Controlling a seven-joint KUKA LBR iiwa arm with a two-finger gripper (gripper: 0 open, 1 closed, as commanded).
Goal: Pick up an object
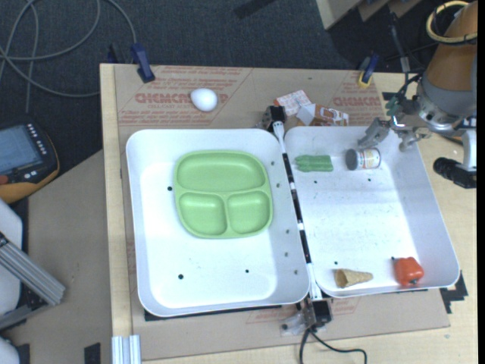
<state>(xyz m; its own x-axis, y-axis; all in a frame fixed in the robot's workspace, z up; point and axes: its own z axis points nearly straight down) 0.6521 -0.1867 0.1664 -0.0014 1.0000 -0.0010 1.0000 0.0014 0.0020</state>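
Observation:
The right bin (424, 203) holds a green block (313, 163) and a small silver can (364, 158) lying on its side near the far wall. A tan cone-shaped piece (353, 277) and a red-orange object (408, 271) lie near the front wall. My gripper (391, 133) hangs over the bin's far right corner, just above and to the right of the can. Its fingers are spread open with nothing between them. The grey arm with its orange band (453, 67) rises behind it at the right edge.
The left bin (151, 271) carries a light green divided plate (223, 192). Behind the bins on the cardboard lie a white egg-shaped ball (203, 98) and crumpled wrappers (307, 109). Blue clamps (141, 61) hold the board's far edge.

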